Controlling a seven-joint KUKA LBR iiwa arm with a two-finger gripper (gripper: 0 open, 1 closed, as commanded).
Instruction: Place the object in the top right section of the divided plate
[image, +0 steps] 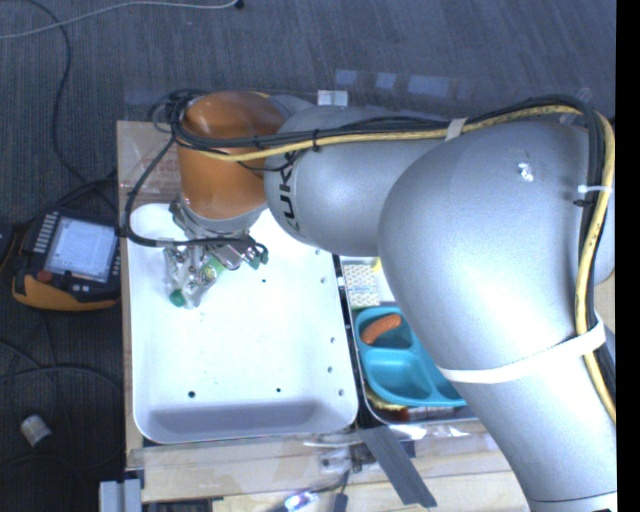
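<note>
- A small green object lies at the gripper's tips in the left bin's upper left part; its shape is too small and too hidden to make out, so neither its long axis nor the way it points can be told.
- A second green bit shows just up and right of it, among the gripper's metal parts; I cannot tell whether it is the same object or part of the tool.
- The gripper hangs over that same upper left part of the left bin, pointing downward at the bin floor. Whether it is apart or closed cannot be told, nor whether the green object is truly held or merely beside it.
- The orange band sits right above the gripper, and the grey arm sweeps in from the right, covering most of the right bin.
- The blue divided plate lies in the right bin, partly under the arm, well apart from the green object.
- An orange item rests in the plate's upper left compartment.
- A patterned card or packet lies just above the plate in the right bin.
- A handheld control pendant with a lit screen rests on the dark floor left of the bench.
</note>
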